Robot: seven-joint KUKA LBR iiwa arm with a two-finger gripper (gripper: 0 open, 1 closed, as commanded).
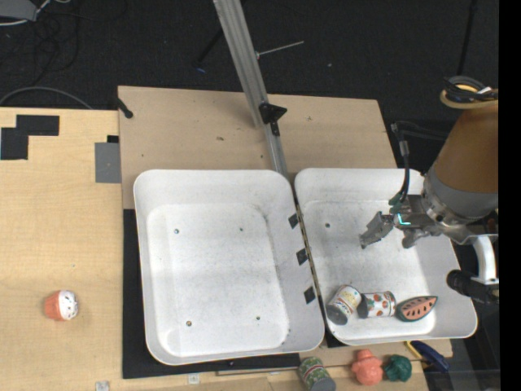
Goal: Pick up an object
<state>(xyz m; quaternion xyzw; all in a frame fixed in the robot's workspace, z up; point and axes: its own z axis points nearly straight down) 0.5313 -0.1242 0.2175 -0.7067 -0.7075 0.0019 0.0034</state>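
Observation:
My gripper (pixel 393 233) hangs over the middle of the right bin (pixel 350 194), its two fingers spread apart with nothing between them. Along that bin's front edge lie a small patterned can (pixel 345 303), a red and white can (pixel 377 305) on its side, and a watermelon-slice toy (pixel 417 308). The gripper is well above and behind these three, not touching any.
The left bin (pixel 216 263) sits beside the right one. In front of the bins lie a dark can (pixel 313 373), a pink toy (pixel 367 367) and a green toy (pixel 398 368). An orange and white ball (pixel 61 305) rests on the bench at far left. A metal rail (pixel 248 68) slants behind.

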